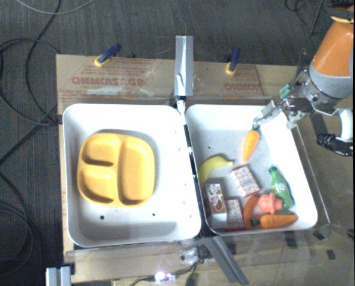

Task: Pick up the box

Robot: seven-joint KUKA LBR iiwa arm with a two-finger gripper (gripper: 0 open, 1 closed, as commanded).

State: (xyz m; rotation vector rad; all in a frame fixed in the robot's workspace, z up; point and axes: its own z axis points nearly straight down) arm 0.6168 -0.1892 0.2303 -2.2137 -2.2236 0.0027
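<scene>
Grey arm (orange-banded) above right bin

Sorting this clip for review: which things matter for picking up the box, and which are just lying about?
Job:
small white-and-red carton box
brown carton box
end effector

Lying about:
yellow divided plastic tray
upright orange toy carrot
green plastic bottle
yellow toy banana

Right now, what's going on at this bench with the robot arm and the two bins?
The gripper of the grey and orange arm hangs over the right white bin's far corner, a small orange toy carrot dangling just below it. The small red-and-white box it should pick up lies untouched among toy food. The left white bin holds a yellow divided tray.
</scene>
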